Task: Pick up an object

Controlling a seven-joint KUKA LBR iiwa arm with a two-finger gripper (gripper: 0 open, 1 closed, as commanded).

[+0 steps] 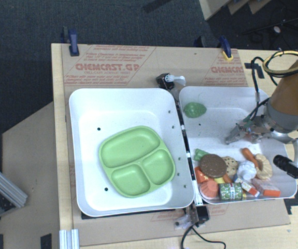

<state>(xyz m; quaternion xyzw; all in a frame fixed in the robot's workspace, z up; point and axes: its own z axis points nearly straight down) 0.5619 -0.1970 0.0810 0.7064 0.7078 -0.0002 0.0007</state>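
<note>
Reaches in from three o'clock of the view, a grey arm (pixel 288 100) with an orange band. Ends in a gripper (pixel 239 133) low over the right bin (pixel 218 93), near the middle of that bin's floor, pointing toward nine o'clock. Impossible to tell whether wide or narrow at this slant. Nothing seen held in it.

Heaped at six o'clock of the right bin, a pile of toy food. On top toward nine o'clock of the heap, a brown disc (pixel 212 165). Just beside it at five o'clock, a green can (pixel 230 191) lying on its side. At seven o'clock of the heap, a red-orange piece (pixel 208 189) against the bin's near wall. At one o'clock of the heap, a small carrot (pixel 249 154), and next to it at three o'clock a tan peanut-shaped piece (pixel 264 163). All just below the gripper, at its five to six o'clock, apart from it.

Alone at eleven o'clock of the right bin, a flat green blob (pixel 194 109), well apart from the heap and at ten o'clock from the gripper.

In the left bin (pixel 86 108), toward its six o'clock, a pale green divided plate (pixel 136 160) with three compartments.

Under both bins, a brown sheet (pixel 107 65) with red lettering, pinned at twelve o'clock by a blue clamp (pixel 73 40) and a yellow-and-blue clamp (pixel 225 49).
</note>
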